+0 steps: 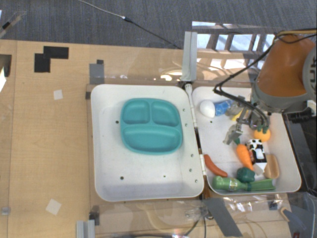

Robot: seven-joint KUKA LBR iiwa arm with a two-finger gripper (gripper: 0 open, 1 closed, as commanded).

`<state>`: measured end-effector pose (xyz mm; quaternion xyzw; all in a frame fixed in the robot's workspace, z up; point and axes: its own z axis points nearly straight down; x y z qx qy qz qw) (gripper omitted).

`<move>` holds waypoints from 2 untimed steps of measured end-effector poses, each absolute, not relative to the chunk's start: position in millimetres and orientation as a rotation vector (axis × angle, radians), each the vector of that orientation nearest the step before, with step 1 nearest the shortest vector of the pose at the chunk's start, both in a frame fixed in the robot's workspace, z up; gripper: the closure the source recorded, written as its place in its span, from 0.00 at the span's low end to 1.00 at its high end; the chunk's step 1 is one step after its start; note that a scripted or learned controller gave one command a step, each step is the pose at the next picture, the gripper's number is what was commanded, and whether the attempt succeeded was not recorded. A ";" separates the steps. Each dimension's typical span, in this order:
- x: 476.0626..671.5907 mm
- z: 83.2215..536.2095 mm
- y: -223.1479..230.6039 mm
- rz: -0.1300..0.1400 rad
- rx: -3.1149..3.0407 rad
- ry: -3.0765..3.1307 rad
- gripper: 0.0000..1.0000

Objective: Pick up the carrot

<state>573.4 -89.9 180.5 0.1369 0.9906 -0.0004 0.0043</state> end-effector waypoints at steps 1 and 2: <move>490.8 90.9 -97.7 0.002 0.614 3.067 0.00; 545.4 89.2 -104.5 0.004 0.877 3.004 0.00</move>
